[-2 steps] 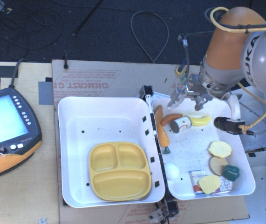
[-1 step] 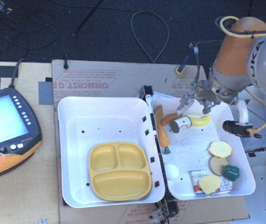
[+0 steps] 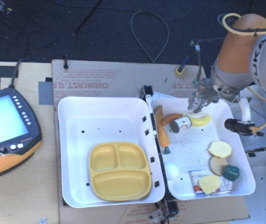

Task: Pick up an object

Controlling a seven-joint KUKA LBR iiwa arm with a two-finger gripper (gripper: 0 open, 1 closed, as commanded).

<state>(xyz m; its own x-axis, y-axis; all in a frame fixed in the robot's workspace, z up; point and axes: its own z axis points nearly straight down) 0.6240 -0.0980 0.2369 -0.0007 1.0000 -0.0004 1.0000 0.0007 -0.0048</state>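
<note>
Here, the scene by label:

Arm: it reaches in from the right, wrist over the far edge of the right bin [image 3: 244,183].

Pincer: the pincer [image 3: 197,105] hangs just above the bin's far edge, near the yellow banana [image 3: 201,121]. Nothing shows between its tips; whether it is spread or closed I cannot tell at this size.

Likely target: the banana and the small white bottle [image 3: 182,123] touching it lie just beneath the pincer, so one of these looks like the intended pick; that is a judgement.

Other pickable things: an orange carrot [image 3: 161,129] lies along the bin's left wall; a white ball [image 3: 172,171] sits by the near-left corner; a yellow slice [image 3: 220,149], a brown round [image 3: 218,164] and a green piece [image 3: 231,172] cluster toward the near-right corner beside a flat packet [image 3: 208,183].

Left bin: the left bin [image 3: 72,125] holds a yellow divided tray [image 3: 119,171] toward its near edge, well apart from the arm.

Risk: banana and bottle touch, so a closing grip may nudge one aside.

Tabletop: a pendant [image 3: 7,129] rests at its left edge.
</note>
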